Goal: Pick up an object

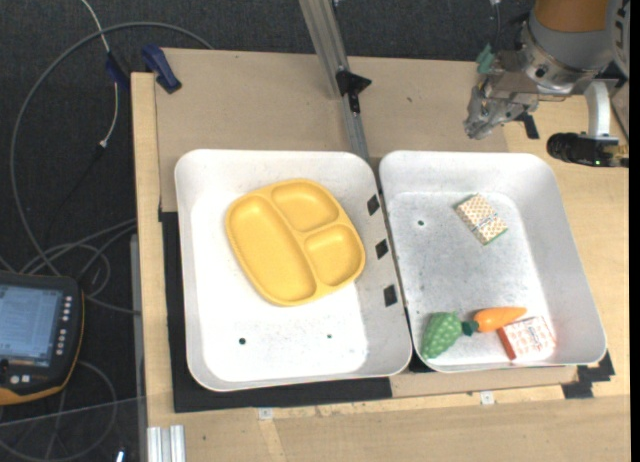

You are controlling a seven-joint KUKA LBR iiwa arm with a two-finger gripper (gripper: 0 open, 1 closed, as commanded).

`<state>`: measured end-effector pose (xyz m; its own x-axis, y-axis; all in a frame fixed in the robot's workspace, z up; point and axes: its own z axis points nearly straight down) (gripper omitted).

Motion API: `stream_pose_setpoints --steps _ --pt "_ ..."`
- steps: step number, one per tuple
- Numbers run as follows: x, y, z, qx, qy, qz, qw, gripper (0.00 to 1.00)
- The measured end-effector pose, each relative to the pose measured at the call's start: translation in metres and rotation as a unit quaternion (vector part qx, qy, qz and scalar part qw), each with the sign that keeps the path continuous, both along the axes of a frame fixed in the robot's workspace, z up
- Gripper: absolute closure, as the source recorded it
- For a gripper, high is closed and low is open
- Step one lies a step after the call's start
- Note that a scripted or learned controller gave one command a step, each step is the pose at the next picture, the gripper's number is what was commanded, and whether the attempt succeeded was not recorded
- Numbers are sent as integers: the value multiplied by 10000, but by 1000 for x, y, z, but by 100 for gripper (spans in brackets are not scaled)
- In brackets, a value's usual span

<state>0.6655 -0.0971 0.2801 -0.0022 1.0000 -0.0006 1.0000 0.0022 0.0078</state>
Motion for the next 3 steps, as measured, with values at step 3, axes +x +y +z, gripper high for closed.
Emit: stream_pose_setpoints --steps 3 --pt "-12 164 -17 16 51 20 10000 100"
